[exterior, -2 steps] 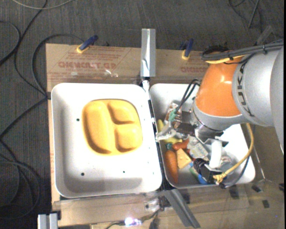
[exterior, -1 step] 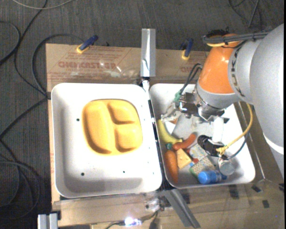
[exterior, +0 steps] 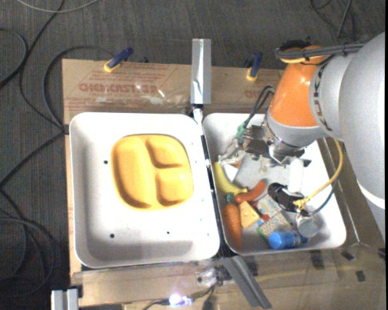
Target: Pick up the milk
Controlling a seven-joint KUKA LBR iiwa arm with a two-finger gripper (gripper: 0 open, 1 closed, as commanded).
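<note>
Looming over the right bin (exterior: 336,234), the grey arm (exterior: 349,76) hangs its gripper (exterior: 258,148) low among the food. Beneath sit a banana (exterior: 223,178), carrot (exterior: 232,223) and blue bottle (exterior: 283,240). Milk? Can't pick it out in that pile. Further left, a yellow tray (exterior: 153,170) rests in the left bin (exterior: 90,237).

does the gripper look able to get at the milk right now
Probably yes. The gripper is low in the right bin, over a white carton that may be the milk. The banana and hot dog crowd the carton's lower side, so a clean grasp is doubtful.
</note>
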